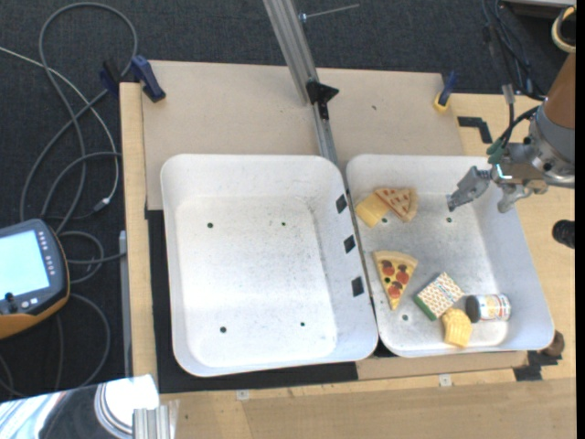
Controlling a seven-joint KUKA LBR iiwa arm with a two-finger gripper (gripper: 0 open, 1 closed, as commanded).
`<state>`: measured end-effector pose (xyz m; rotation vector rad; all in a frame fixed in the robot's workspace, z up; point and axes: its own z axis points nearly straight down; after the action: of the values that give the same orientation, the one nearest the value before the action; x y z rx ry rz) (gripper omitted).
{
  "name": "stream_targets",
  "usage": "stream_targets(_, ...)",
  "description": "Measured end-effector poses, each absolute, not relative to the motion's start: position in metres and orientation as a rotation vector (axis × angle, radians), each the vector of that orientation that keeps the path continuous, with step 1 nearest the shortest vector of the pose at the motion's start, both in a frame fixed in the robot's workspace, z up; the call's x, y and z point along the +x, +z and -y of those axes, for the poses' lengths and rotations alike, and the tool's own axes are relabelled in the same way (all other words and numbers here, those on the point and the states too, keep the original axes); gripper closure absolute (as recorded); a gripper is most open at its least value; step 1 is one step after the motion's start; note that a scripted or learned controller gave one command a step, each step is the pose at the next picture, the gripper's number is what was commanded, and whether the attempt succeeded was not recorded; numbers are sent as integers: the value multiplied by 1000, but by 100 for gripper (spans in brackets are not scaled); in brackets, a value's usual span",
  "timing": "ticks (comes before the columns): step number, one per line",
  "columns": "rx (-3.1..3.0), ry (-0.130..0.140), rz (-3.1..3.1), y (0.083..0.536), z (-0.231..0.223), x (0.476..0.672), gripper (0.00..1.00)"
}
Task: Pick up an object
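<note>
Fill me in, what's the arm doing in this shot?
The grey KUKA arm reaches in from the right, its claw open above the upper right part of the right white bin, holding nothing. All the objects lie in that bin: two toy pizza slices, a yellow chunk, a patterned green-edged box, a small jar with a black lid and a yellow toy piece. No pick has happened yet.

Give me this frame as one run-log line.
gripper: open, above right bin's far end, holding nothing | items: two pizza slices, small box, jar | pick: not yet done
</note>
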<state>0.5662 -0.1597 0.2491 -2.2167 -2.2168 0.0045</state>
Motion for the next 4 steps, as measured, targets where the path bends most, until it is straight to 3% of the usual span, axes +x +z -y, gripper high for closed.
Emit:
stream_targets(1, -2219, 1, 2220, 251, 160, 567, 0)
stream_targets(2, -2216, 5, 2216, 190, 158, 572, 0)
stream_targets(4, -2216, 5, 2217, 92, 159, 563, 0)
